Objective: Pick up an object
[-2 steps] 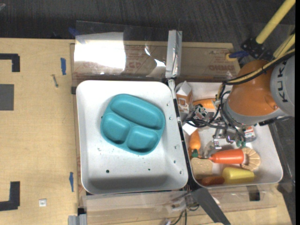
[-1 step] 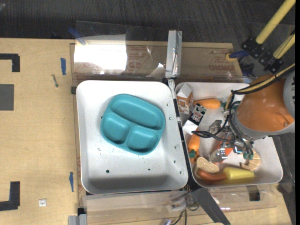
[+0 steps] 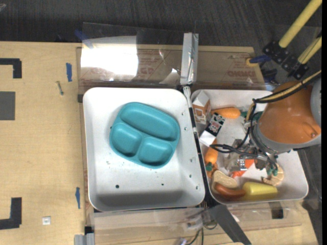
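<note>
We see two shallow white plastic bins side by side on the tan cardboard-covered table [image 3: 36, 152]. The left white bin [image 3: 102, 188] fills the middle of the frame and carries a teal three-compartment plastic plate [image 3: 145, 133], an oval whose long axis runs from the upper left down to the lower right, with one long compartment along its upper side and two smaller ones below.

The right white bin [image 3: 299, 180] sits at the right of the frame and is crowded with small toy items. Along its lower edge lies a yellow banana-like plastic piece [image 3: 260, 189], its long axis nearly level across the frame, pointing left and right. Just to its left lie a tan bread-shaped piece [image 3: 223, 178] and, beneath it, a dark red-brown sausage-shaped piece [image 3: 227, 191], both also lying roughly level. Near the bin's upper edge we see an orange carrot-like piece [image 3: 228, 113] lying level, a small white carton [image 3: 201, 107] standing at the upper left corner, and a black-and-white printed card [image 3: 216, 122] just below them. A small orange rounded piece [image 3: 211, 155] lies against the left wall.

The grey arm with its orange band [image 3: 286, 121] reaches in from the right and hangs over the middle of the right bin. Below it the gripper [image 3: 245, 162] sits amid cables, low among the toys above the yellow piece. We cannot tell how far the jaws stand apart, nor whether anything lies between them.
</note>
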Controlling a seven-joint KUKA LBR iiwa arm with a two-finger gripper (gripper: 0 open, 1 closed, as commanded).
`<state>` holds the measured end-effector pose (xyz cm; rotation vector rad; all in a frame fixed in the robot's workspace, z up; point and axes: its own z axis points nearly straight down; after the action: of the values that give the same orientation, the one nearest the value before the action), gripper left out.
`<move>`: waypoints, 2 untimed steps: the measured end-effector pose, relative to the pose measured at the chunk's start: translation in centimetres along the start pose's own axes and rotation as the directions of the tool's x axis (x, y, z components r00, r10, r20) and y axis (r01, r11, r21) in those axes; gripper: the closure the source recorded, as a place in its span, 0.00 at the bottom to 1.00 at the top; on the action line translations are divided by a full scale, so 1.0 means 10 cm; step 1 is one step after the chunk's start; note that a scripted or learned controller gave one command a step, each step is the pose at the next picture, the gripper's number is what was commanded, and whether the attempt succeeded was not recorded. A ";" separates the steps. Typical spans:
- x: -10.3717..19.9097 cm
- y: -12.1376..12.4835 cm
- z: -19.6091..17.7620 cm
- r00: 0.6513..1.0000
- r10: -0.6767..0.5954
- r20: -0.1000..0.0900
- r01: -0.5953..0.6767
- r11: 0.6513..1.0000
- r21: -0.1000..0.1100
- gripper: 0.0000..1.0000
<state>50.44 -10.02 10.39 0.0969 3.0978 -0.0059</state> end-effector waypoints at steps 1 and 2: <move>-0.71 0.57 -1.54 0.999 -0.025 -0.025 0.025 1.000 -0.005 1.00; -0.95 0.23 -1.31 0.999 -0.023 -0.035 0.023 1.000 -0.003 1.00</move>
<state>59.56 -8.21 23.90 0.0618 3.1340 -0.0011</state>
